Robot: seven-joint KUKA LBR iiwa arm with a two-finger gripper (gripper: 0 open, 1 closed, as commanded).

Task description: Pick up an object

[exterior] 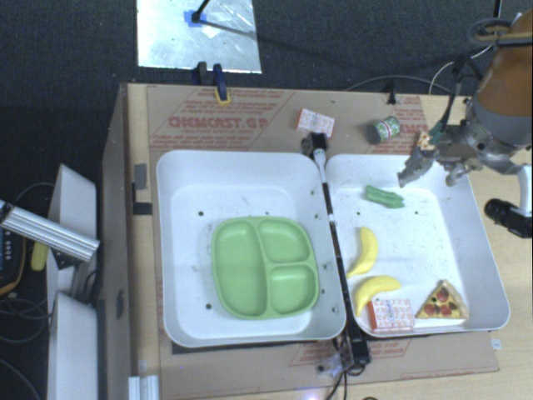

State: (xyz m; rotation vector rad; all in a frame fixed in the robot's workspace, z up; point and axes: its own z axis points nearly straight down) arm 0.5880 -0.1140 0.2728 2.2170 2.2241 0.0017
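Observation:
The right bin point(466, 223) holds a green pea pod point(384, 196) near its back edge. Two yellow bananas point(363, 251) point(375, 291) lie by the left wall. A red and white box point(391, 313) and a pizza slice point(442, 302) sit along the front edge. My gripper point(434, 172) hangs over the bin's back right part, above and to the right of the pea pod. Its fingers point(413, 171) are spread open with nothing between them.
A green divided plate point(266, 267) lies in the left bin point(183, 223). Behind the bins on the cardboard are a small green can point(386, 129) and a white card point(316, 122). A black divider clip point(316, 147) sits between the bins at the back.

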